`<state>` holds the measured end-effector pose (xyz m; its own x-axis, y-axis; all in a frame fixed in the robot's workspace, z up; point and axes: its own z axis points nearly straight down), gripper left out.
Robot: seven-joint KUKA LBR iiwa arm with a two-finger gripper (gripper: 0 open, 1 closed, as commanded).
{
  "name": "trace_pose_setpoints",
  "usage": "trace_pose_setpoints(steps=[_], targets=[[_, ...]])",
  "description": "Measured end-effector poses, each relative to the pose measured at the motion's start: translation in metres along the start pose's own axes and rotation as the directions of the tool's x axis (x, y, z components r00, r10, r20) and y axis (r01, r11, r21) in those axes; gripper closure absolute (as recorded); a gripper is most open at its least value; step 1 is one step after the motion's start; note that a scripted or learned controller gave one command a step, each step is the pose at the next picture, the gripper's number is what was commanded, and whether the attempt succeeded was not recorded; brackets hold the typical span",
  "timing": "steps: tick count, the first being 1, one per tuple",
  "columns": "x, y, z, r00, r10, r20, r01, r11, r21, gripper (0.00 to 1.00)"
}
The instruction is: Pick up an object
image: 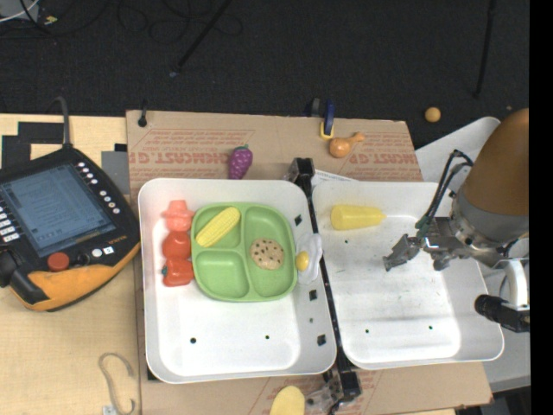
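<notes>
The end effector point(404, 256) hangs over the right white bin point(406, 335), holding nothing; I cannot tell how wide it is. The yellow plastic wedge point(355, 217) lies up-left of it, long side pointing sideways.

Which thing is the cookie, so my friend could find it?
Look in the left white bin for the green tray. The cookie lies in its right compartment. It is a round tan disc with dark chips, unlike the yellow corn in the next compartment.
</notes>
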<state>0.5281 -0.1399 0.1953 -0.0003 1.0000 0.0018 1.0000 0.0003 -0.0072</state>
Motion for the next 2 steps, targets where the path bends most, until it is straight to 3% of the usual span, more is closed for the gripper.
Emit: trace_pose_setpoints(steps=[2], targets=[[0.011,0.004,0.109,1.000,-0.001,0.000,0.001,1.000,-0.001,0.00]])
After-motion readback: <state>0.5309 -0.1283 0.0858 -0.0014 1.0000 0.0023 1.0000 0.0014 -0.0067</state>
